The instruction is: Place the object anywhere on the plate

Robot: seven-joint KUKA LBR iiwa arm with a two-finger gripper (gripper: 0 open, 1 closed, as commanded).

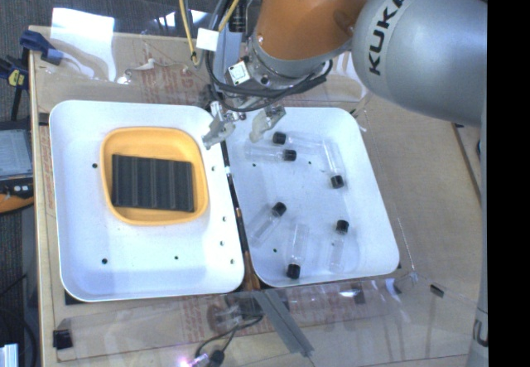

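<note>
Camera view looks down on 2 white bins side by side. In the left bin [74, 216] lies a yellow-orange plate [116, 154] with rounded corners, and on it sits a dark ribbed rectangular insert [154, 183]. In the right bin [377, 216] are scattered 6 clear vials [267, 223] with black caps, lying at different angles and mostly apart from one another; none is on the plate. The gripper [243, 123] hangs over the seam between the bins at their far edge, its 2 fingers [217, 129] spread apart with nothing between them. Above it rises the grey arm [422, 34] with its orange band [306, 1].
</note>
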